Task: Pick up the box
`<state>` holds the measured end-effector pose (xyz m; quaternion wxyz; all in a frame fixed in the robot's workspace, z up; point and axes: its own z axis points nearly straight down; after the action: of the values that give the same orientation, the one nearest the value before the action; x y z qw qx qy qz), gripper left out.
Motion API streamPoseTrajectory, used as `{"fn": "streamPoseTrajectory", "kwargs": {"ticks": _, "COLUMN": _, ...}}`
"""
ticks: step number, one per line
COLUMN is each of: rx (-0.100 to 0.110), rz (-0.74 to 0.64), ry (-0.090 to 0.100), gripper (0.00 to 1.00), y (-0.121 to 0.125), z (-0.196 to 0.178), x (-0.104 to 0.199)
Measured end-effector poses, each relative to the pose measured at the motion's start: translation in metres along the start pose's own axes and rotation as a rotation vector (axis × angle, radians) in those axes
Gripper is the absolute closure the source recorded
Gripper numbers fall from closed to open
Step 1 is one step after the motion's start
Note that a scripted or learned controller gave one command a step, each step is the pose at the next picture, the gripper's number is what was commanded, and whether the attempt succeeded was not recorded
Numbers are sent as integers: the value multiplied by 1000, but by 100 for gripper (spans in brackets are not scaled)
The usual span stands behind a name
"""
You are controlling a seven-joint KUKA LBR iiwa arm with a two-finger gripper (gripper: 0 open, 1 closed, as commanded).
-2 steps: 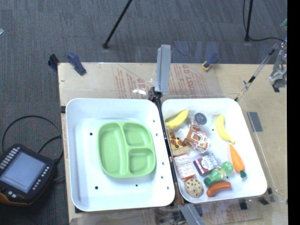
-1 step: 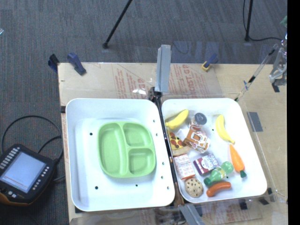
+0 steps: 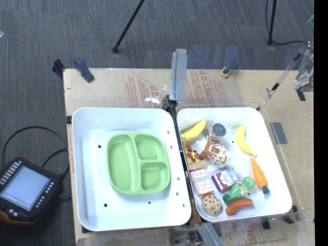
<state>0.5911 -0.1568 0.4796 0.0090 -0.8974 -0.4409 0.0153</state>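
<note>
The right bin (image 3: 274,137) holds three small boxes among toy food. A red and white box (image 3: 201,182) lies near the bin's left wall. Right beside it sits a maroon box (image 3: 225,179), and an orange and white box (image 3: 215,151) lies further back. My gripper (image 3: 303,73) hangs at the far right edge of the view, well above and behind the right bin, far from all three boxes. Only part of it shows.
Also in the right bin are two bananas (image 3: 193,130) (image 3: 245,141), a pizza slice (image 3: 193,158), a dark can (image 3: 219,129), a carrot (image 3: 259,173), a green item (image 3: 238,189), a sausage (image 3: 239,205) and a cookie (image 3: 211,204). The left bin (image 3: 87,137) holds a green divided plate (image 3: 138,163).
</note>
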Motion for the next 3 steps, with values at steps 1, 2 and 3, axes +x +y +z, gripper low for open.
{"fn": "streamPoseTrajectory", "kwargs": {"ticks": 1, "rx": 4, "rz": -11, "ry": -3, "gripper": 100, "y": -1, "z": -7, "x": 3}}
{"fn": "streamPoseTrajectory", "kwargs": {"ticks": 2, "rx": 8, "rz": -21, "ry": -6, "gripper": 100, "y": -1, "z": -14, "x": 7}}
{"fn": "streamPoseTrajectory", "kwargs": {"ticks": 3, "rx": 13, "rz": -32, "ry": -10, "gripper": 100, "y": -1, "z": -20, "x": 10}}
